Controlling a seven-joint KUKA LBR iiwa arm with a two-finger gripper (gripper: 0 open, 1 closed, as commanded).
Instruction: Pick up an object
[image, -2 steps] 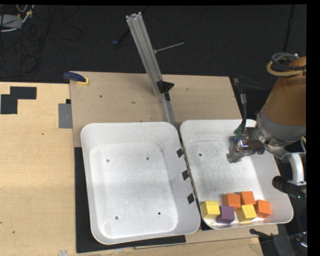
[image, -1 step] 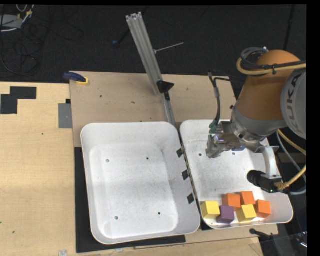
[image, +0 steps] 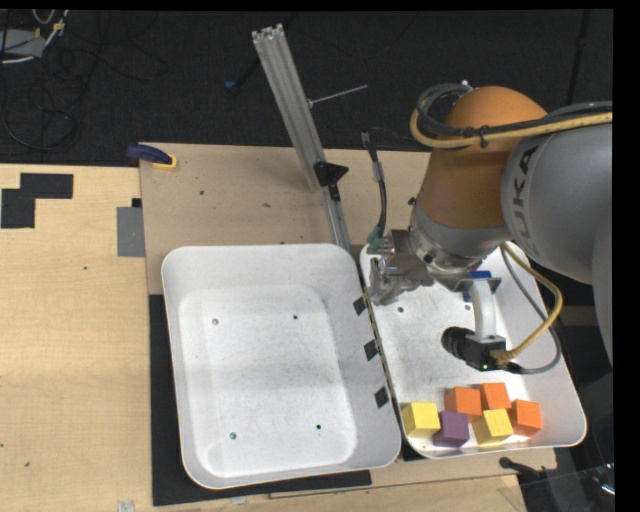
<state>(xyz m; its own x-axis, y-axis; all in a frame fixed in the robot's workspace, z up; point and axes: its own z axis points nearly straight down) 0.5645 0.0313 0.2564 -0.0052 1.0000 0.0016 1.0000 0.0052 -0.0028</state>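
The arm (image: 520, 190) reaches in over the right bin (image: 420, 340), its orange band sitting above the grey wrist. The end effector (image: 385, 283) hangs low over the upper left part of that bin, close to the edge it shares with the left bin (image: 265, 360). From this slanted angle its metal tip is small and partly hidden by the wrist, so I cannot tell how far open it is, and nothing can be seen in its hold.

The blocks lie clustered in the lower corner of the right bin, well apart from the end effector. A yellow block (image: 421, 416) is the one nearest the left bin. Just beside it is a purple block (image: 455, 428), then a second yellow block (image: 492, 427). Above these, relative to the purple block, sit two orange blocks (image: 464, 400) touching or nearly touching each other, and a third orange block (image: 526, 416) lies at the far side of the cluster, near the bin's outer rim.

A black fitting with a cable (image: 470, 346) hangs from the wrist over the middle of the right bin, between the end effector and the blocks. Both bins rest on the counter (image: 240, 200), and a slanted metal rail (image: 295, 110) rises from behind the right bin's upper left corner.
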